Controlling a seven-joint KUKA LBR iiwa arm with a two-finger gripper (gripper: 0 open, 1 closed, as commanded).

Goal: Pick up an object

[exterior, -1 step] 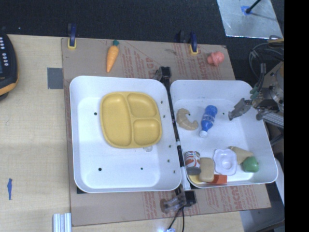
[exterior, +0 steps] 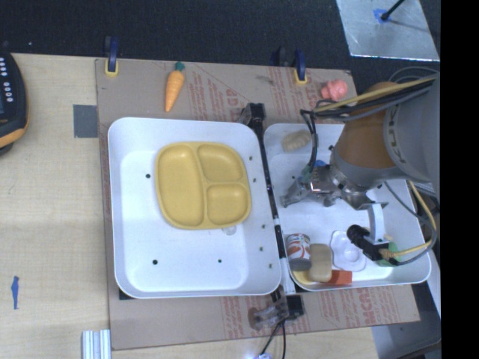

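My gripper hangs low over the left middle of the right bin, with the grey arm and its orange band behind it to the right. A beige lump lies at the bin's back left, apart from the gripper. Along the front edge lie a red and white can, a tan block, an orange piece and a white object. I see nothing between the gripper and the bin floor.
The left bin holds a yellow divided plate. A toy carrot and a pink object lie on the board behind the bins. Cables loop over the right bin's right side.
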